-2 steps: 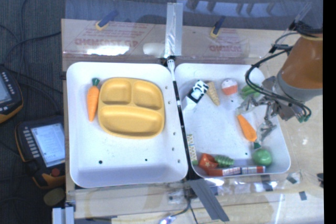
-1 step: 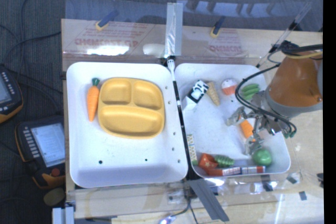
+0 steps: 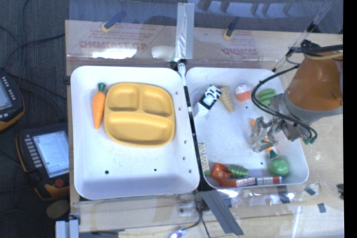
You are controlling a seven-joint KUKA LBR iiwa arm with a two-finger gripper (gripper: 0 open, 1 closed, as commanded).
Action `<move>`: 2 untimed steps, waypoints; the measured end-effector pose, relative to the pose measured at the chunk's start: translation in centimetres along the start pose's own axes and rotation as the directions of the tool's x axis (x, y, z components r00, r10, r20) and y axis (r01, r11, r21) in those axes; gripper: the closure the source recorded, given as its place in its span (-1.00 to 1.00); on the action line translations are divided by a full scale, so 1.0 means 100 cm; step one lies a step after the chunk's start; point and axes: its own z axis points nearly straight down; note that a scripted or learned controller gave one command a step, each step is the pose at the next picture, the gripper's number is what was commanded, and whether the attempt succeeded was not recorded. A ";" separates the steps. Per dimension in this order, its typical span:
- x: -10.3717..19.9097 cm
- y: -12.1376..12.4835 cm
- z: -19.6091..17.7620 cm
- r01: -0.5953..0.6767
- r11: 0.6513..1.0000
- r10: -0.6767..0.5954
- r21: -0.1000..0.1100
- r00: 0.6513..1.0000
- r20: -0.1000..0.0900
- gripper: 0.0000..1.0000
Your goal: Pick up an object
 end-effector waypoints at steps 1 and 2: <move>-0.044 0.088 -0.111 0.017 1.000 -0.017 -0.012 1.000 -0.008 1.00; 0.019 0.077 -0.016 0.615 0.788 -0.616 -0.018 0.788 -0.003 1.00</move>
